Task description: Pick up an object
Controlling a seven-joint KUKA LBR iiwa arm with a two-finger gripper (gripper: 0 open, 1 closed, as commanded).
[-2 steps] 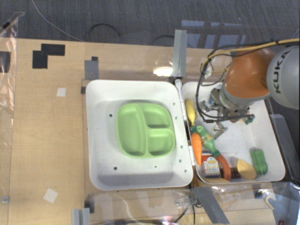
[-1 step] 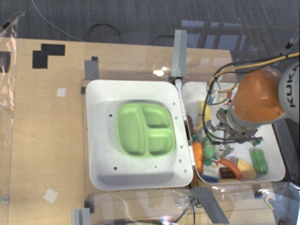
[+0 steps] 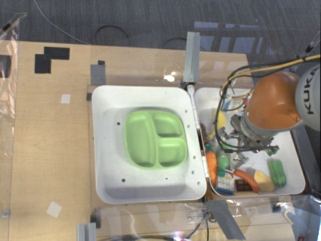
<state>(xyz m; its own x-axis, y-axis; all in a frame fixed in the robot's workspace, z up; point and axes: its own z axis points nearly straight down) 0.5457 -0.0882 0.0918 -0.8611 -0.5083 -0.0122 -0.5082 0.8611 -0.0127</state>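
Robot arm (image 3: pixel 281 102) reaches into the cluttered right bin (image 3: pixel 299 177).
Its claw (image 3: pixel 239 158) hangs above toy food; whether clenched or released, cannot tell. A green tray (image 3: pixel 154 138) fills the left bin (image 3: pixel 108 134).

Grey arm (image 3: pixel 308 92) with black KUKA lettering, a bulging orange band (image 3: pixel 273 102), yellow and black cables (image 3: pixel 241 77) looping off it, silver metal gripper (image 3: pixel 239 145) hardware.

Desk (image 3: pixel 55 149): pale wood, carried two shallow white bins side by side. Left bin (image 3: pixel 108 185) held a green divided plate (image 3: pixel 154 138), three compartments, lying flat at centre. Black L-shaped marker (image 3: pixel 49 58) lay on the desk at 10 o'clock from that bin. Grey metal bracket (image 3: pixel 191 58) stood at 12 o'clock, between the bins. Dark carpet (image 3: pixel 125 9) lay beyond the desk.
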